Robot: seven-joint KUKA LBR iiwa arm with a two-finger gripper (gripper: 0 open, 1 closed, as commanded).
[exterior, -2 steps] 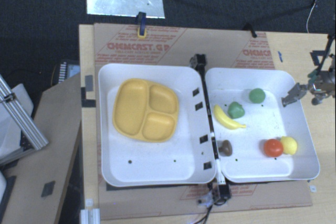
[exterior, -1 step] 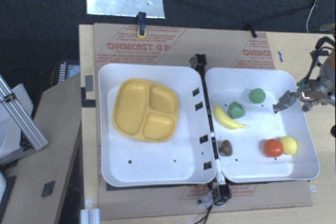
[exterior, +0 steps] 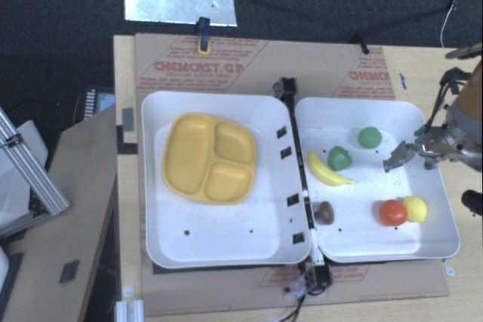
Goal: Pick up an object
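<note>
gripper (exterior: pixel 398 158) over right bin (exterior: pixel 441 237), at its right side, fingers look a little apart, nothing between them | green ball (exterior: pixel 369 137) and green piece (exterior: pixel 339 158) left of gripper | banana (exterior: pixel 327 171) near divider | tomato (exterior: pixel 392 213) touches lemon (exterior: pixel 416 208) | brown piece (exterior: pixel 324 213) | yellow tray (exterior: pixel 209 158) in left bin (exterior: pixel 226 249)

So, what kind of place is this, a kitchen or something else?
Probably a robot test bench in a lab, not a kitchen. Two white bins sit side by side on cardboard, toy-like fruit such as a banana lies in the right one, and a robot gripper reaches in from the right.
</note>
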